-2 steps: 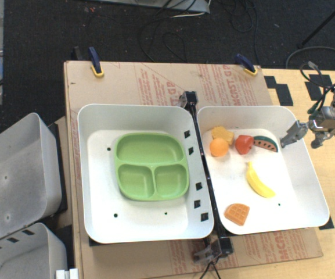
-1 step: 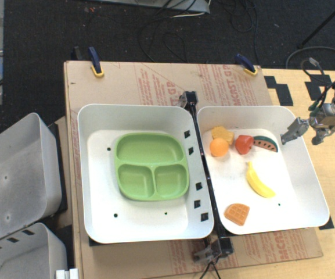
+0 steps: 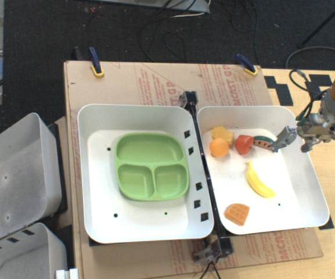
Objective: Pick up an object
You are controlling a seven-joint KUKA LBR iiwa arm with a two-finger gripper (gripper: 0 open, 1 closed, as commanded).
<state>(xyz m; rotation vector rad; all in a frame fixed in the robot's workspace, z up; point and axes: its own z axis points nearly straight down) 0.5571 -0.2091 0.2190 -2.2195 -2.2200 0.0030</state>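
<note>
The right bin (image 3: 306, 173) holds an orange ball (image 3: 219, 147), a yellow piece (image 3: 222, 135) behind it, a red fruit (image 3: 244, 144), a small green-and-red slice (image 3: 264, 141), a banana (image 3: 259, 181) and an orange waffle-like piece (image 3: 237, 214). My gripper (image 3: 295, 140) hangs over the bin's upper right edge, just right of the slice. It is open, with nothing between its fingers. One fingertip (image 3: 283, 138) points toward the slice.
The left bin (image 3: 92, 173) holds a green three-compartment plate (image 3: 152, 165). A black divider (image 3: 199, 161) runs between the bins. Grey tubs (image 3: 10, 179) stand off the bench at the left. Clamps and cables lie along the far edge.
</note>
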